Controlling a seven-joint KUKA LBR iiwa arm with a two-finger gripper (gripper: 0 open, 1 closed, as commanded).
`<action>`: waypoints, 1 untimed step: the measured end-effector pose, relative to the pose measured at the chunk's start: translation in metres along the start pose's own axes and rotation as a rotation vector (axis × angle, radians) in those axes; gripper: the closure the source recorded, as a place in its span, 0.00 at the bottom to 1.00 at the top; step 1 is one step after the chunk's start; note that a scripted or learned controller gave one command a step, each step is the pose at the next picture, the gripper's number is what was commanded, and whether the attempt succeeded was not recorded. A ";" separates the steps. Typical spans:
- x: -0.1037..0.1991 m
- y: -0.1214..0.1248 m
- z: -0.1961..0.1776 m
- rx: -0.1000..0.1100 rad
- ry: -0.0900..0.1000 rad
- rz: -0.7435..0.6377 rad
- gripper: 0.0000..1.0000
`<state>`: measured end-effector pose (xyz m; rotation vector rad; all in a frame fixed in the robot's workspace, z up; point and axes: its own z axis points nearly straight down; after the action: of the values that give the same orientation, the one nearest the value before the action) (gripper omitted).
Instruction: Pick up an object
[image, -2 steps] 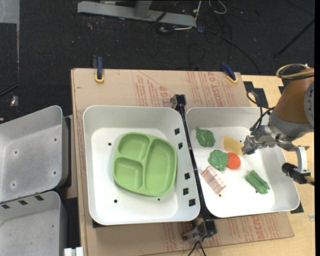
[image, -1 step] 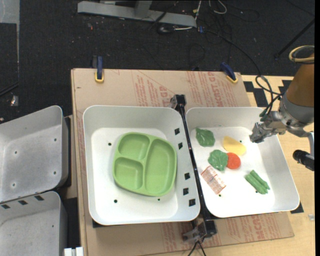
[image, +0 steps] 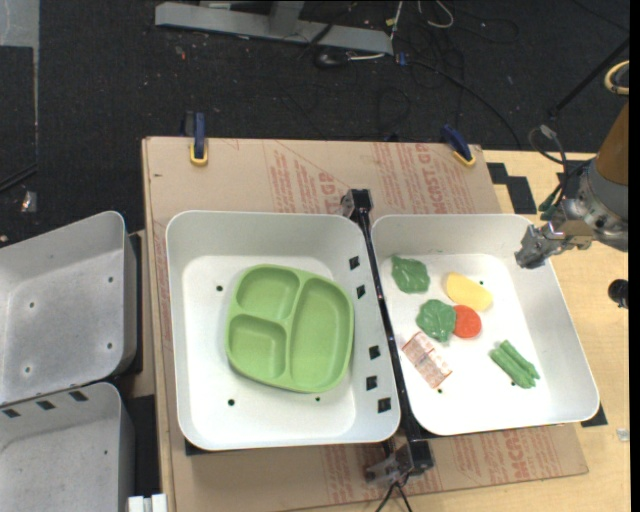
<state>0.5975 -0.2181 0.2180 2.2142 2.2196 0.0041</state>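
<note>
We see the gripper (image: 533, 250) above the right bin's (image: 565, 340) far right corner, its fingers too blurry to tell, and the yellow toy (image: 468, 291) lies near.

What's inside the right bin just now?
The right bin holds two green leafy pieces, a yellow piece, a red-orange piece, a green bean-like piece and a pinkish wrapper. Nothing looks buried.

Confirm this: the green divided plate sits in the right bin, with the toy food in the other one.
Not quite. The camera view shows the green divided plate in the left bin; the toy food lies in the right bin, near the tool.
</note>
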 end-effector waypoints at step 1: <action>0.050 -0.004 0.007 0.008 0.004 -0.004 1.00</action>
<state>0.5929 -0.1685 0.2107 2.2160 2.2294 0.0004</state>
